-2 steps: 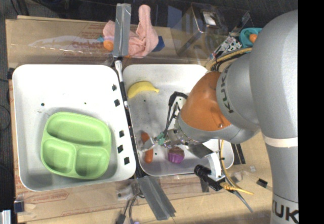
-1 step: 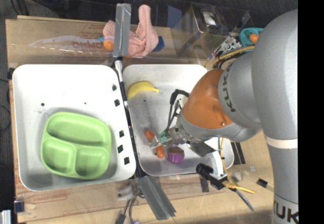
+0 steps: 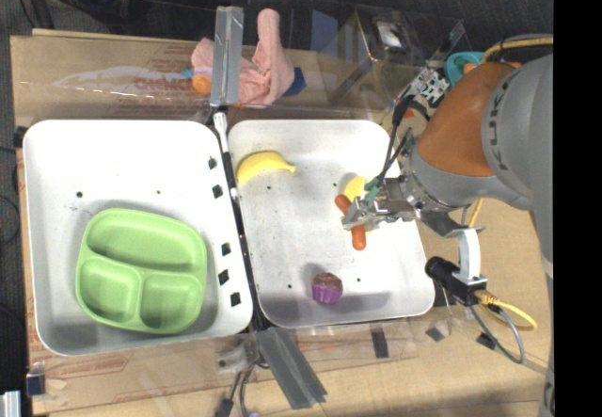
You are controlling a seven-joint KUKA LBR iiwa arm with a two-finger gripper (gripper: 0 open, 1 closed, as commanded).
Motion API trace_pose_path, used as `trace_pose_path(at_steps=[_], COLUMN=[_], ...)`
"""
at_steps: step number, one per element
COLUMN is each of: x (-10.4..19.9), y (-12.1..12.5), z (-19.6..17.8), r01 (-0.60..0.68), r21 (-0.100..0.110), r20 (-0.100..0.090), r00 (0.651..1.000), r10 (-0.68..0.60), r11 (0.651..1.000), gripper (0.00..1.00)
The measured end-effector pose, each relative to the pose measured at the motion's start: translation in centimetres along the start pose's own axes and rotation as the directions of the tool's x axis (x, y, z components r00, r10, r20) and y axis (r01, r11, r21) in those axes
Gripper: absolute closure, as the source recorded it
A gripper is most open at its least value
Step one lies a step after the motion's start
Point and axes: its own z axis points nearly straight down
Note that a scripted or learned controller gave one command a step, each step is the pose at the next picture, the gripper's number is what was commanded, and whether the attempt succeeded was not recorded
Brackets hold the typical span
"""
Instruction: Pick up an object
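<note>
Presently my jaws [image 3: 369,210] sit low over the right-hand shallow white bin [image 3: 282,297], near its right wall, among a small cluster of items. Whether they are spread or pressed together I cannot tell; the metal parts blur into the things beneath.

Findings: a small orange carrot-like piece [image 3: 358,237] lies just below the jaws, a second orange-red piece [image 3: 342,203] just to their left, and a small yellow object [image 3: 354,186] just above. All three are close to or touching the tool; none is visibly pinched between the fingers. A yellow plastic banana [image 3: 263,165] rests well apart near the bin's upper left, and a purple rounded object [image 3: 326,288] lies near the bottom edge. The left-hand white bin [image 3: 56,161] carries a green divided plate [image 3: 141,269].

Assessment: the step in hand appears to be the descent or closing on the cluster. Next, I judge, a firm closure on one piece, then a straight lift to confirm it comes away.
</note>
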Motion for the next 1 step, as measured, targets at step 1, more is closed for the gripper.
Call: trace_pose_path(at_steps=[1], x=[0.06], y=[0.00], z=[0.02], r01=[0.001], r21=[0.001], r20=[0.000], r00=[1.000], r10=[-0.001], r11=[1.000], gripper=[0.00])
